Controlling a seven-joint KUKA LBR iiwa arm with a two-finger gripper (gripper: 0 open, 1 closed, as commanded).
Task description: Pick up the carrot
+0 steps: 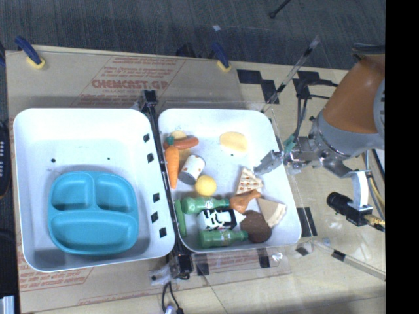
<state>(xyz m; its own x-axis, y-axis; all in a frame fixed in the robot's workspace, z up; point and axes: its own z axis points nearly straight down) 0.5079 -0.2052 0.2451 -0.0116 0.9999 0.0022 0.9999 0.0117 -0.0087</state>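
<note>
— Carrot [171,164]: where did you have it?

— I saw it in the right bin [278,150], lying lengthwise against the left wall, next to the divider between the two bins, its thick end toward the back. A second, smaller carrot [182,142] lay crosswise just beyond it, beside a small yellow piece in the back left corner.

— Take me through the rest, from the front.

— Nearest me in that bin lay a green bottle [221,238], with a brown rounded piece [255,227] at its right end. Just behind sat a black-and-white toy [218,218], another green bottle [200,205] and a tan wedge [272,210]. Further back I had a yellow ball [205,186], a waffle-patterned piece [248,180] and a small white can [192,169] just right of the carrot. Deepest in was a pale yellow lump [234,141]. The left bin [39,126] carried a blue divided plate [93,210] toward its front.

— And the gripper?

— The gripper [268,161] hung over the right rim of the right bin, well apart from the carrot, with nothing between its fingers. How wide the claw stood, I could not tell. The grey arm [350,110] with its orange band reached in from the right.
</note>
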